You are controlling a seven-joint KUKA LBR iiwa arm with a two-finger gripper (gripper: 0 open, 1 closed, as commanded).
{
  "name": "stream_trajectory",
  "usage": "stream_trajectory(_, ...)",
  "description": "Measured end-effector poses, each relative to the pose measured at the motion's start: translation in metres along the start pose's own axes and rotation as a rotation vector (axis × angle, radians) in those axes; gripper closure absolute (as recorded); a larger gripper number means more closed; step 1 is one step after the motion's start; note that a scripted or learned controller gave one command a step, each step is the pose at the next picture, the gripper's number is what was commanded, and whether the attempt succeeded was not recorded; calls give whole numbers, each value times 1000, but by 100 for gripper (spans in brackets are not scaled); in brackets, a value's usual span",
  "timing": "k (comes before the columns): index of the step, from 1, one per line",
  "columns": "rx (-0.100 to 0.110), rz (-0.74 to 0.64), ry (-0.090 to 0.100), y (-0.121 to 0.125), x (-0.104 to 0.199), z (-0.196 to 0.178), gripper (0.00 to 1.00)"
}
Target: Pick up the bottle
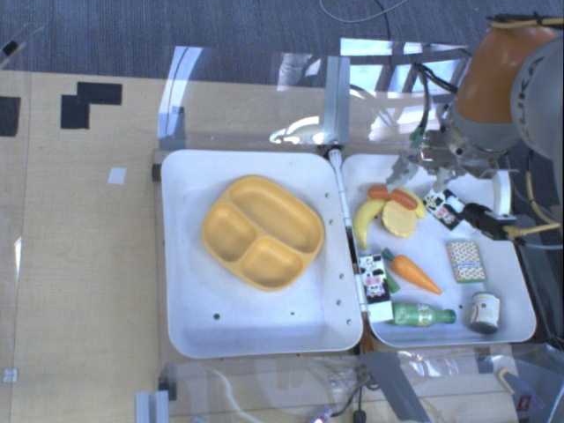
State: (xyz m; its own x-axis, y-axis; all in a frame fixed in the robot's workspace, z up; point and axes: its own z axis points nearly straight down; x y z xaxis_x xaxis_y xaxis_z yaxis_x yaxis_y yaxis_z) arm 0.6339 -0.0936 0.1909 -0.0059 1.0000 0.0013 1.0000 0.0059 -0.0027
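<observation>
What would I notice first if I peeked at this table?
Probably the big yellow plate with three sections, sitting alone in the left bin. Next, the robot's orange band at the top right, with its gripper hanging over the back of the right bin. That bin holds toy food: a banana, a carrot and a green bottle lying near the front.

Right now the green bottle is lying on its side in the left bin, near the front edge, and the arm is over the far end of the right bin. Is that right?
Not quite. The camera view shows the green bottle lying on its side near the front edge of the right bin, not the left one, which holds the yellow divided plate. The arm is over the far end of the right bin, as you say.
</observation>
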Motion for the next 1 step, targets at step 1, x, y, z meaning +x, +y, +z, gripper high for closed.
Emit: stream_trajectory(1,1,-4,1,2,1,-8,100)
